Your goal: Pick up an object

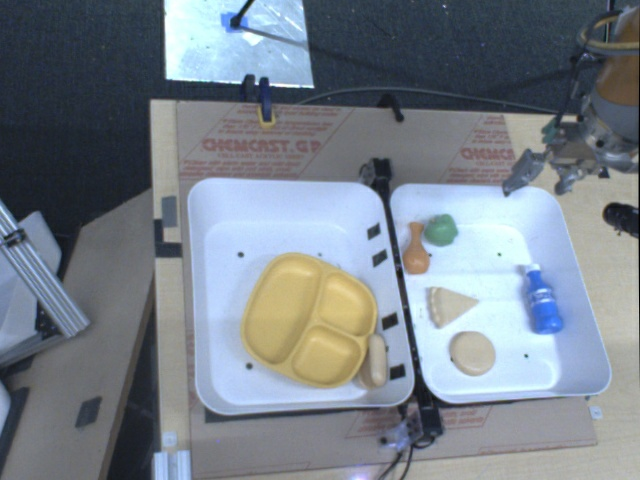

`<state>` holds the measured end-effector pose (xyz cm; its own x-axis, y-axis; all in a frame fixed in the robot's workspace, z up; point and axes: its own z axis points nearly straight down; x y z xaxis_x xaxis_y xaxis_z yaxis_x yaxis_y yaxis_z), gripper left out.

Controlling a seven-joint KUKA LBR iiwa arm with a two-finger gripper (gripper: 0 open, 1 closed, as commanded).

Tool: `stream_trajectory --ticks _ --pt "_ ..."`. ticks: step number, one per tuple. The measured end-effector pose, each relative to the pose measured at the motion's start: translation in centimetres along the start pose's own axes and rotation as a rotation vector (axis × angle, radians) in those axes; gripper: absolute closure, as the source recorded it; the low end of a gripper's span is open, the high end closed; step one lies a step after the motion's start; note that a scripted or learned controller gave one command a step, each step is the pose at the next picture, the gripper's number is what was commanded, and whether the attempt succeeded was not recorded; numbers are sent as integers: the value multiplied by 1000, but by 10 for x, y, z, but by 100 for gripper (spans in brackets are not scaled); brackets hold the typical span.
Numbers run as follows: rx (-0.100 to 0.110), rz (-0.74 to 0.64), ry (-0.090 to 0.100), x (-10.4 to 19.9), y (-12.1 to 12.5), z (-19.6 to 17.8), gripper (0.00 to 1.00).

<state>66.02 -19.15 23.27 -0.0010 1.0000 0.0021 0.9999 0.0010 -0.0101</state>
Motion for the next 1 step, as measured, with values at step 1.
stream_trajectory --ticks 1 --pt "-12 -3 -3 1 2 -8 0"
